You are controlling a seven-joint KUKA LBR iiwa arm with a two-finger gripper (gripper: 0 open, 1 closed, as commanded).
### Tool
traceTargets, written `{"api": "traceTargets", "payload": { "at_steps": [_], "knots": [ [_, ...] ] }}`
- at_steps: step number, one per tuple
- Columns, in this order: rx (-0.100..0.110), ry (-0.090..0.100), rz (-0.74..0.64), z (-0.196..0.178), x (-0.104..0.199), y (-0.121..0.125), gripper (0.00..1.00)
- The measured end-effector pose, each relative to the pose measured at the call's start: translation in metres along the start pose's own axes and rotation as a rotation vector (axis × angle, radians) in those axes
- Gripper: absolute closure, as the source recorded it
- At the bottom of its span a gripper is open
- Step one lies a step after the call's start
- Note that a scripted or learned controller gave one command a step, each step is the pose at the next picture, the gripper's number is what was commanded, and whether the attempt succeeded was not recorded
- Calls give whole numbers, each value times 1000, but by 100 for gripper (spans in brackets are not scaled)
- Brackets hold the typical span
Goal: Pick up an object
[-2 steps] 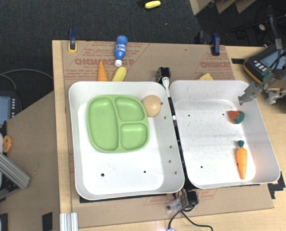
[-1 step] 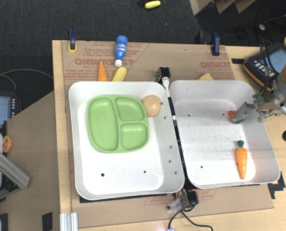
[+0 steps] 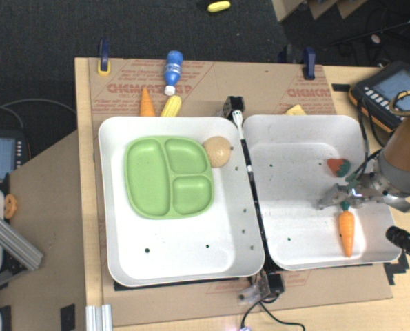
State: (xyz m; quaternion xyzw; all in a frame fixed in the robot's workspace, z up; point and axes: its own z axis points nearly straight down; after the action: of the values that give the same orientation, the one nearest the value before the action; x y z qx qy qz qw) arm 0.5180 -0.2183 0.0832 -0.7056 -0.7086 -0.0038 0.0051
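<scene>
Hovering at right of frame, two-finger gripper (image 3: 337, 200), finger state indiscernible, above small orange toy carrot (image 3: 346, 232): judged light, rigid, slippery; grasp mid-body.

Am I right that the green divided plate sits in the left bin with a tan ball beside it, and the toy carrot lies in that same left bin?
Not quite. The green divided plate does sit in the left bin with the tan ball beside it, but the toy carrot lies in the right bin, near the gripper, as the camera view shows.
</scene>
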Motion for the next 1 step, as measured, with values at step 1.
{"api": "traceTargets", "payload": {
  "at_steps": [1],
  "knots": [
    [3,-9,6,-1,8,-41,0]
  ]
}}
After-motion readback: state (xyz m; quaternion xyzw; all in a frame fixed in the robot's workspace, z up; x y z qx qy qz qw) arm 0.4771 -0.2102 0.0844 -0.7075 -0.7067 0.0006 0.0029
